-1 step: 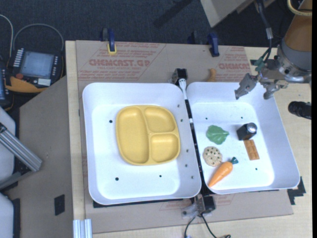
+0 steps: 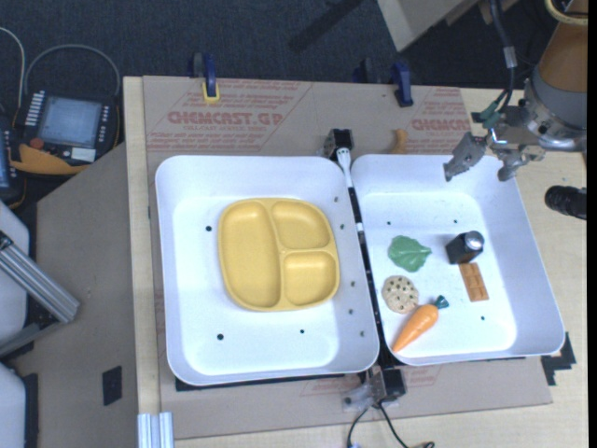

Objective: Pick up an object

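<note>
On the left we see the yellow divided plate (image 2: 278,252) alone in the left bin (image 2: 187,343), well apart from anything we mean to pick. In the right bin (image 2: 522,334) the candidates sit close together: a green leaf piece (image 2: 409,252), a cookie (image 2: 400,293) just beside a carrot (image 2: 416,324), then a black cylinder (image 2: 465,246) almost touching a brown block (image 2: 475,282). Our pincer (image 2: 485,160) hangs above that bin's far edge, fingers spread wide and holding nothing. Our worry is the crowding: coming down on the cookie could nudge the carrot, and the flat leaf may slip under the fingers. A descent too near the bin wall could strike it.
</note>
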